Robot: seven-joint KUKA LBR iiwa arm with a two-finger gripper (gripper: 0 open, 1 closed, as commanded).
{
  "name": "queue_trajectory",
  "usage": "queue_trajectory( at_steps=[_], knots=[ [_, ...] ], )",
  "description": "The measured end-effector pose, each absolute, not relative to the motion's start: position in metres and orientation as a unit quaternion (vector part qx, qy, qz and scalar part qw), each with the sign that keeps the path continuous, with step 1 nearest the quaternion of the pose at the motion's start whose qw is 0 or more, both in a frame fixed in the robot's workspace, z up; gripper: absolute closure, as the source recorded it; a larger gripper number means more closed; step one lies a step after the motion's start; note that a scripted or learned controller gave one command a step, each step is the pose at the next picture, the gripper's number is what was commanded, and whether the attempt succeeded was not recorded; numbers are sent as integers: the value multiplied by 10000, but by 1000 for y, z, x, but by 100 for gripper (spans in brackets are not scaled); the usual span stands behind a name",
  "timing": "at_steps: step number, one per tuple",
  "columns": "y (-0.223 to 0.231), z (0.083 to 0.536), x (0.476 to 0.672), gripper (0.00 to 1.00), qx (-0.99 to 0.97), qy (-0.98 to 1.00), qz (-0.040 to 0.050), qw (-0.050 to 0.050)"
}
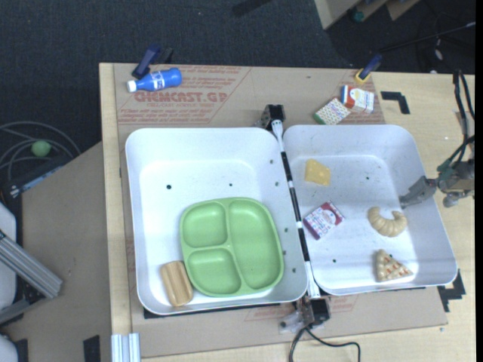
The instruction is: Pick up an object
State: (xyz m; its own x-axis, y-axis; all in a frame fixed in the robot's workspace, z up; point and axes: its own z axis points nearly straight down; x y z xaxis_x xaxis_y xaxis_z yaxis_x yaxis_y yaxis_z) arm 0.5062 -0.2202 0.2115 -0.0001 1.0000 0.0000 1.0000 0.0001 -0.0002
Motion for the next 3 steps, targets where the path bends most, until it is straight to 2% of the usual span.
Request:
queue_trajectory(
  at_steps=[1, 2, 3],
  knots=[
    [-153, 162, 496, 0, -7065, -7077, 2, 13],
    [-116, 88, 555, 0, -7068, -7074, -22, -28],
    [-125, 85, 647, 0, -7065, -7077, -4, -6]
  ],
)
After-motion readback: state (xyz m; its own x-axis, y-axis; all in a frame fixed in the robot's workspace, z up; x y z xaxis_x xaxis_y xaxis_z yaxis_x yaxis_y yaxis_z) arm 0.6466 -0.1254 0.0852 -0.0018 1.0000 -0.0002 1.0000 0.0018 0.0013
